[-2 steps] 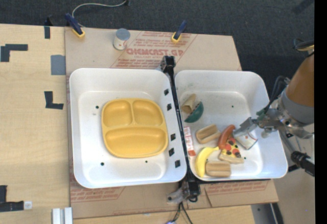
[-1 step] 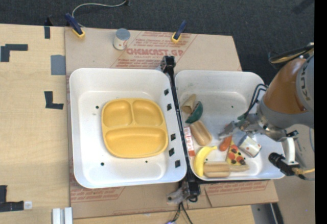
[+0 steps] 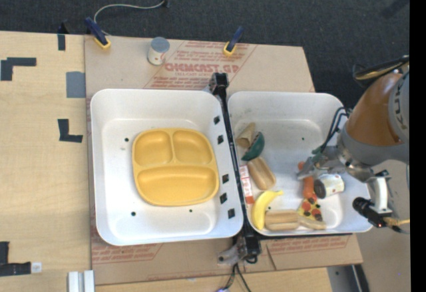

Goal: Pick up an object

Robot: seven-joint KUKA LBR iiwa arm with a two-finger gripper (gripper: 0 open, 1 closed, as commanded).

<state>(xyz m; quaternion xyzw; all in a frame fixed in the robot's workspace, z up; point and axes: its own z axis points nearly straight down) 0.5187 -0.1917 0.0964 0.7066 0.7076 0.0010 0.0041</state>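
Note:
The right bin (image 3: pixel 286 108) holds several toy foods. A yellow banana (image 3: pixel 263 204) lies by a tan wooden piece (image 3: pixel 286 220) at the front. A brown bread roll (image 3: pixel 261 173) lies further back, with a dark green piece (image 3: pixel 255 146) and a tan piece (image 3: pixel 246 132) near the divider. An orange carrot-like piece (image 3: pixel 308 187), a white cylinder (image 3: pixel 330 185) and a small multi-coloured piece (image 3: pixel 310 206) sit at the right. My gripper (image 3: pixel 311 166) is low inside this bin, just above the orange piece and next to the white cylinder. I see nothing clearly held.
The left bin (image 3: pixel 106 151) carries a yellow divided plate (image 3: pixel 176 167). The arm's orange band (image 3: pixel 373 114) hangs over the right bin's right wall. A small grey can (image 3: pixel 158 50) and two clamps (image 3: pixel 98 32) sit on the cardboard behind the bins.

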